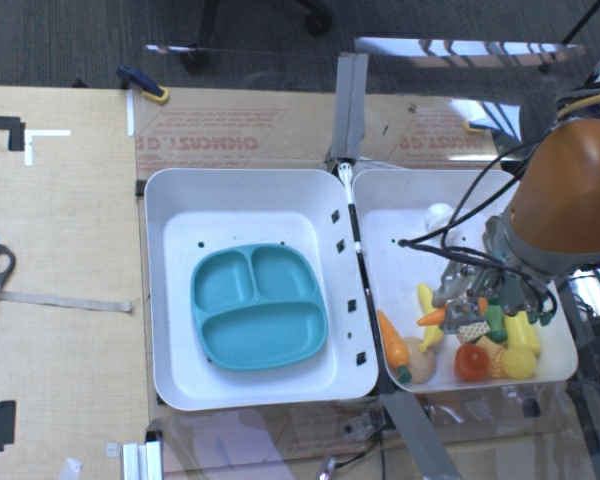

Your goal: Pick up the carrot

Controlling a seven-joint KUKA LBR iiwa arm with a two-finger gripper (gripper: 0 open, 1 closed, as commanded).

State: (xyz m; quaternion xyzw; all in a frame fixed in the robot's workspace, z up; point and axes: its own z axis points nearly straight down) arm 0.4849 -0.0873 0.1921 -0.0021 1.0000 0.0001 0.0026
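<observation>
The carrot [392, 340] is lying against the left wall of the right bin [380, 193], a bit left of the gripper [462, 306], so I'd slide left and come straight down over its middle, clear of that wall.

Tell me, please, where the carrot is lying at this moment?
In the camera view the carrot lies in the right bin, against its left wall near the front corner, left of the other toy foods and the gripper.
</observation>
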